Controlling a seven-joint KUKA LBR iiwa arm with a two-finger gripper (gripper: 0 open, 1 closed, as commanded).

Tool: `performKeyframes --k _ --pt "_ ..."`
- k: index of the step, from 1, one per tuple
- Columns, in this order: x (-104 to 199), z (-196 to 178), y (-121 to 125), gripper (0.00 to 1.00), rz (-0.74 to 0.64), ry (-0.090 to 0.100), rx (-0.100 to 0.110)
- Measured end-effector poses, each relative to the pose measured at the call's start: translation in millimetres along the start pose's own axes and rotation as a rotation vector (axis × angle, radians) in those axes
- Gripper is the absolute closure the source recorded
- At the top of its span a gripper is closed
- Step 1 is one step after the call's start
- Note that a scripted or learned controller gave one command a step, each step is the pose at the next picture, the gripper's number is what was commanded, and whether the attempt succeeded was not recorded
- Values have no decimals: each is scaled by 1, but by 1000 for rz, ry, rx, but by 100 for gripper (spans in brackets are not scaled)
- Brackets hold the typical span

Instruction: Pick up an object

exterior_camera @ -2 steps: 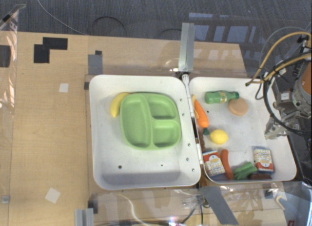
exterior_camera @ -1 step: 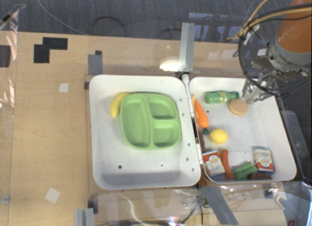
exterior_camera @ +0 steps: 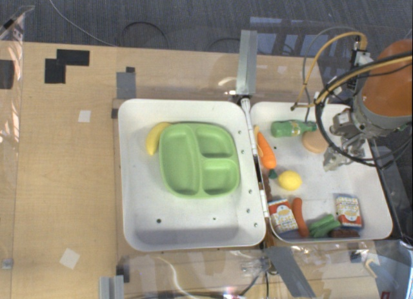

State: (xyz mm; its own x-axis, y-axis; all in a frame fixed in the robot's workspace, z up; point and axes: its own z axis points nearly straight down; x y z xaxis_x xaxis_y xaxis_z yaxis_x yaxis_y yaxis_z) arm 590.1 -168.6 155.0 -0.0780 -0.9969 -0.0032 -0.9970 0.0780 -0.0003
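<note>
A light wooden desk (exterior_camera: 58, 181) carries two shallow white bins side by side, with dark carpet behind it. The gripper (exterior_camera: 337, 155) hangs over the right bin (exterior_camera: 381, 217), at its far right part, and I cannot tell its state because cables and the wrist cover it.

Just beside the gripper, to its left, lies a round tan disc (exterior_camera: 314, 142), touching the end of a green bottle (exterior_camera: 292, 128). A little further left and nearer to the camera lies a yellow lemon (exterior_camera: 290, 180), and beyond it an orange carrot (exterior_camera: 266, 151) along the bin wall. Below the gripper, at the near edge, stands a small printed box (exterior_camera: 348, 210), with a green vegetable (exterior_camera: 323, 225), a red sausage (exterior_camera: 300, 216) and a second box (exterior_camera: 281, 216) close together.

The lemon seems the best choice: it looks like light, stiff plastic food, free on all sides. It is round and probably slippery, so the grip should go across its short middle.

The left bin (exterior_camera: 139, 220), well apart, holds a green divided plate (exterior_camera: 197, 160) and a banana (exterior_camera: 153, 137).
</note>
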Motion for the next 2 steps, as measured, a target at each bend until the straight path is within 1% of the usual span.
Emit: performKeyframes --k 1,2 --pt "31 -135 -30 100 -20 6 20" --pt "31 49 -80 100 -216 7 21"
